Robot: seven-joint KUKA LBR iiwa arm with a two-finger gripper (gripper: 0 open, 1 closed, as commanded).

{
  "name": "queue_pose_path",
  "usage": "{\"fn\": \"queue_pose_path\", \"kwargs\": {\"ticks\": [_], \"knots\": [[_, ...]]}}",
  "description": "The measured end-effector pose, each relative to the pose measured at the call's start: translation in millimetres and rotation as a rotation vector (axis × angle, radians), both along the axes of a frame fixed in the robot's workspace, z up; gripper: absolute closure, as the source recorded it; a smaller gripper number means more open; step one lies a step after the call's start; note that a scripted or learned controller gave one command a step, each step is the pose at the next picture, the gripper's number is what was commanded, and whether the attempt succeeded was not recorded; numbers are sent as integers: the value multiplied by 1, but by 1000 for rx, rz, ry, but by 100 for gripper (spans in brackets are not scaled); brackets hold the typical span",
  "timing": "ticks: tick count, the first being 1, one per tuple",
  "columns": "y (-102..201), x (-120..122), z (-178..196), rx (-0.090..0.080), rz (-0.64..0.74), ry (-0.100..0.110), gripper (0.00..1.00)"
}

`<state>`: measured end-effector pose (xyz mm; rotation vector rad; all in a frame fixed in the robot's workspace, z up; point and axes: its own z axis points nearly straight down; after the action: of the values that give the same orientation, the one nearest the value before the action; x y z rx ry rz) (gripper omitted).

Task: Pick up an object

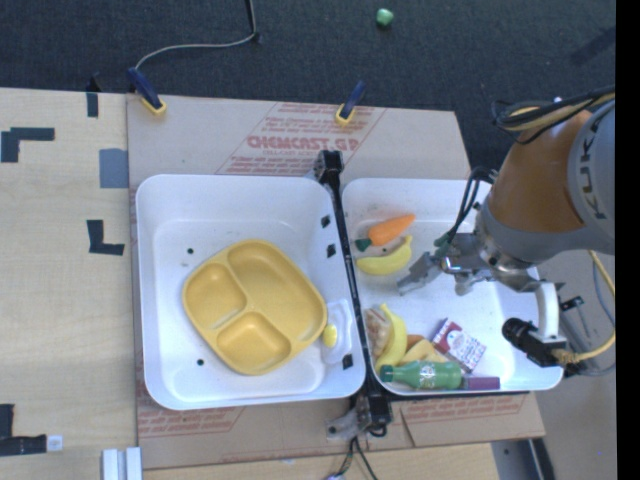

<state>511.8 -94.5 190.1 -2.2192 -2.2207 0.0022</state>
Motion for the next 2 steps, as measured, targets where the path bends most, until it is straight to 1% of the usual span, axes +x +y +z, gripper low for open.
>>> {"fn": "queue_pose_path", "kwargs": {"ticks": [1,2], "knots": [[7,137,-6,0,1,-1,0],[-12,131,-93,-1,0,-6,0]]}}
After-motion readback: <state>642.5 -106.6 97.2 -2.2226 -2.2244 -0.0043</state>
